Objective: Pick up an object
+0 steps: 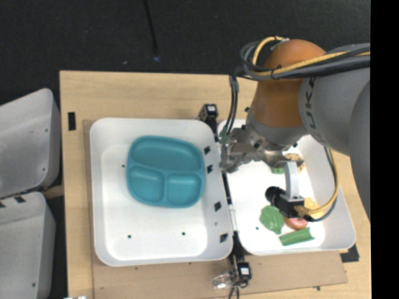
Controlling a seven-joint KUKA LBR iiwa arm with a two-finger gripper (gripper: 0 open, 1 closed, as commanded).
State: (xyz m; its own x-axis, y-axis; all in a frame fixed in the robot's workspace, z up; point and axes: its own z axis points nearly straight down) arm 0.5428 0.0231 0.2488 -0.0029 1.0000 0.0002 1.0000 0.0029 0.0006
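The pick does not look done yet, as nothing can be seen lifted clear of either bin. The candidates all lie where they can be reached. A teal divided plate (166, 170) sits flat in the left bin (100, 229), towards its far side. A green lump (271, 218), a green bar (294, 237) and a small red piece (299, 223) are clustered in the near part of the right bin (249, 185). The lump and the red piece are just beside each other, with the bar in front of them.

The arm (283, 98) reaches in from the right and bends steeply down, its orange band above the wrist. The jaws hang over the far left of the right bin, close to the wall where the two bins meet — well apart from the green cluster and not over the plate. Whether the jaws are open or closed I cannot tell, because the wrist hides them from above.

By my judgement the whole grasp is left to do: line up over one object, descend, close and lift off the surface (143, 83).
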